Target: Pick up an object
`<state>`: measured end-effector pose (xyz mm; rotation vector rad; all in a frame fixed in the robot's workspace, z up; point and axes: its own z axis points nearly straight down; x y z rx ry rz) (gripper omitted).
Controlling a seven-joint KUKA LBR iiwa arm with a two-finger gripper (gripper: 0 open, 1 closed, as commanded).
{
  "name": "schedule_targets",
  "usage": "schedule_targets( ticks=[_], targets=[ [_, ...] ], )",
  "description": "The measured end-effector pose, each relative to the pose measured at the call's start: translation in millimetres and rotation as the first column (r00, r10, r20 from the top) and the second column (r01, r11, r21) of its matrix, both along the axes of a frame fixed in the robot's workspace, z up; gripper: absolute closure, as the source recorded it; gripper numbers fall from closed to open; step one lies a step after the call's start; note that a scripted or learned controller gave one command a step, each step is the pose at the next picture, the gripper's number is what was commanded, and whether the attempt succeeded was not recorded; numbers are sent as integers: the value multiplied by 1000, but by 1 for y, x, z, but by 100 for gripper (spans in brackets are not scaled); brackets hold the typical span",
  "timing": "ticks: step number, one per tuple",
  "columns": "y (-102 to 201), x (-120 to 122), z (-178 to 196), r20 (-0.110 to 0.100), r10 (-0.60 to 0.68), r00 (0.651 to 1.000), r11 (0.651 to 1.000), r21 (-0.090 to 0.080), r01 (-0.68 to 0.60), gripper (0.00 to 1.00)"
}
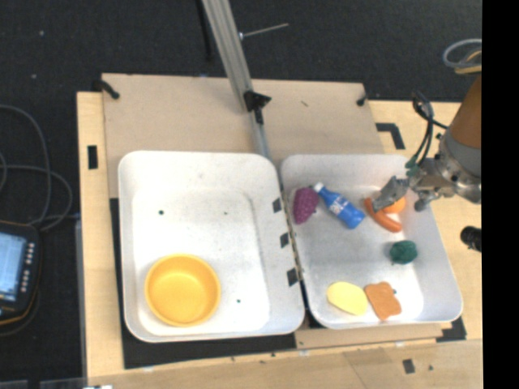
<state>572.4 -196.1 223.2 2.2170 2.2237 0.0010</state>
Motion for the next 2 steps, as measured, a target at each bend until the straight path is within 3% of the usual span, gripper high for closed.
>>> schedule_targets(
  ticks=[1, 2],
  targets=[
    [0, 0, 0, 0, 0, 1000, 1000, 0, 0, 0],
    [-6, -9, -56, -6, -4, 1000, 1000, 0, 4, 0]
  ],
)
